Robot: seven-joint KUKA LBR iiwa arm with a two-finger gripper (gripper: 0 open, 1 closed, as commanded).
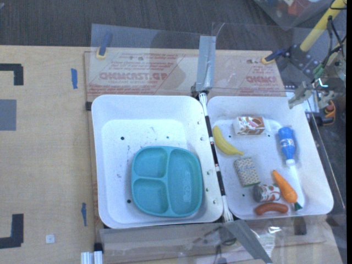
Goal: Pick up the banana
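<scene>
The yellow banana (224, 141) lies flat in the right bin (308, 130), near that bin's left wall and towards the back. It curves from upper left to lower right, and nothing covers or touches it. A red and white snack packet (249, 125) lies just to its right, and a patterned brown block (247, 171) sits just in front of it.
The right bin also holds a blue bottle (286, 143), an orange carrot (285, 187), a small can (265, 192) and a red sausage (271, 208). A teal divided plate (166, 181) sits in the left bin (110, 114). Clear panels stand behind both bins.
</scene>
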